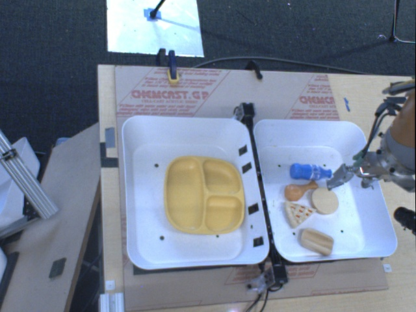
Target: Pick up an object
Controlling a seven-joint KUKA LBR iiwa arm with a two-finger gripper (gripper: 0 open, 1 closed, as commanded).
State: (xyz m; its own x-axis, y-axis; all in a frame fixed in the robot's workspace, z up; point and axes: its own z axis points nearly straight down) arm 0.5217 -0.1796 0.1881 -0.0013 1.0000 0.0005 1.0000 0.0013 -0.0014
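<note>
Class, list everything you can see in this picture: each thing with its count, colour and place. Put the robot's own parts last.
bins: 2, white, side by side on the bench
tray: 1, yellow, three compartments, in the left bin
bottle: 1, blue, lying in the right bin
drumstick: 1, orange-brown, below the bottle
disc: 1, cream, right of the drumstick
wedge: 1, pale with orange rim, below the drumstick
block: 1, tan, near the right bin's front edge
clamp: 1, blue and yellow, at the bench's far edge
sheet: 1, pale, on the floor beyond the bench
arm: 1, grey, reaching in from the right
gripper: 1, dark, over the right bin beside the bottle
</note>
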